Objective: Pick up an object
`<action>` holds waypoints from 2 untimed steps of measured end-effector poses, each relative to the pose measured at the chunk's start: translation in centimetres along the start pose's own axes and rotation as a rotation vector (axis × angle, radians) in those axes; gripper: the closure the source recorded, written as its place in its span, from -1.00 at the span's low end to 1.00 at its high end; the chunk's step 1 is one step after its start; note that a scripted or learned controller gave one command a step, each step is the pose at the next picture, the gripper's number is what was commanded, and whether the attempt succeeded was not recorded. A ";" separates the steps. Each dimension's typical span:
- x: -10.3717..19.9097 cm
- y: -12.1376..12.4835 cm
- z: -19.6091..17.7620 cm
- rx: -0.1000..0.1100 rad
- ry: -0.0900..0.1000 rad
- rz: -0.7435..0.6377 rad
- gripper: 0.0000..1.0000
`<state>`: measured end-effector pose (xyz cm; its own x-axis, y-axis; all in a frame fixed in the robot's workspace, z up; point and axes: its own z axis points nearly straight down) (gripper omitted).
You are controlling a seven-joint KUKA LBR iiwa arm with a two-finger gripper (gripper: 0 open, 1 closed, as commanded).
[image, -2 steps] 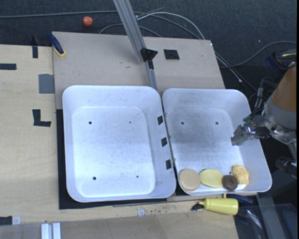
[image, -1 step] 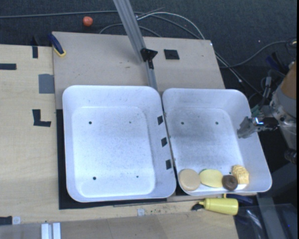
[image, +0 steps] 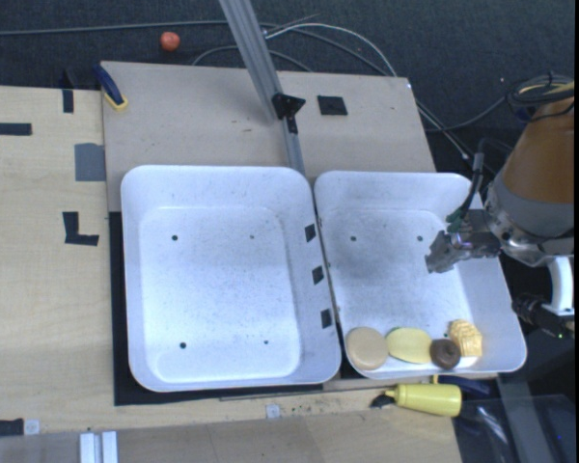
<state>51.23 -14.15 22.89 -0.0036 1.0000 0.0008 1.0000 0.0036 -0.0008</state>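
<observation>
Left bin: bare white floor. Right bin: four small objects bunched along near wall — tan disc, yellow-green oval, dark round piece, yellow block, touching or nearly so. Gripper above right bin's far-right area, well apart from cluster; grip state cannot tell. Risk: objects crowd wall and each other, so descent may strike rim or nudge neighbours, likely closing on nothing.

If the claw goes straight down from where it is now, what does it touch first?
Probably the bare floor of the right bin. The claw sits over its upper right part, away from the objects along the near wall; depth is unclear.
</observation>
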 end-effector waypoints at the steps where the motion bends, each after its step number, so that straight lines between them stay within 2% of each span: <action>1: 5.4 0.7 1.0 0.000 0.000 0.000 1.00; 2: 10.8 0.6 -0.1 0.000 0.000 -0.001 1.00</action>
<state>51.82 -3.39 22.97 -0.0044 1.0000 0.0012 1.0000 0.0044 -0.0004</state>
